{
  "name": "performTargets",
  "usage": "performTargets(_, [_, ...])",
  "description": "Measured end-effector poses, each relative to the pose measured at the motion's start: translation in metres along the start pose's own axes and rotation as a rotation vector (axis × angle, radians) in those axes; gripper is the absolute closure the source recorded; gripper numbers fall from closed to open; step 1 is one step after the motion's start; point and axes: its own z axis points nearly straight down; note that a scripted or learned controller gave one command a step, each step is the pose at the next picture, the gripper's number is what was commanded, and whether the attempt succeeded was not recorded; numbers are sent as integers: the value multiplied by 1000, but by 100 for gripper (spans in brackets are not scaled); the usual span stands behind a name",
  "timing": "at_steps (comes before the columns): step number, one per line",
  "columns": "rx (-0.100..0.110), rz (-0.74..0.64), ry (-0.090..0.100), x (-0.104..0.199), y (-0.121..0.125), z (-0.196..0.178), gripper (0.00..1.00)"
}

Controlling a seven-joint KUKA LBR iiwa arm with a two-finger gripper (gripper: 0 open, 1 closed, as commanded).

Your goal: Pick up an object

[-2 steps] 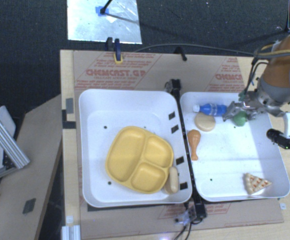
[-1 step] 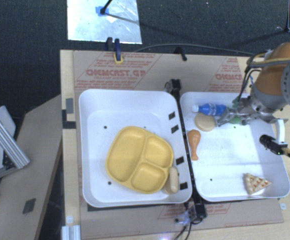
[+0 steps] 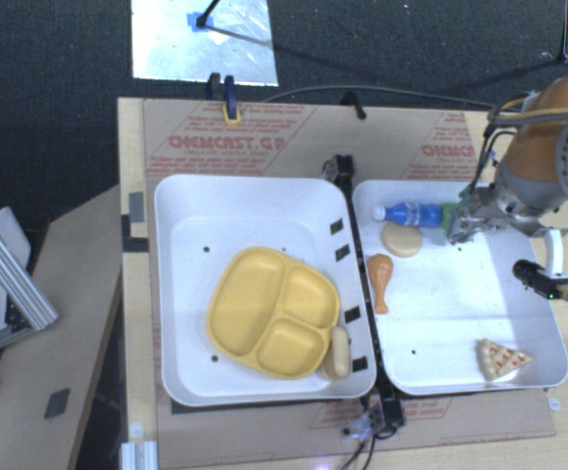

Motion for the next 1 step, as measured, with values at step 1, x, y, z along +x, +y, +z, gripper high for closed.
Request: performTargets(1, [-7,-1,-1,5,5,-63,100])
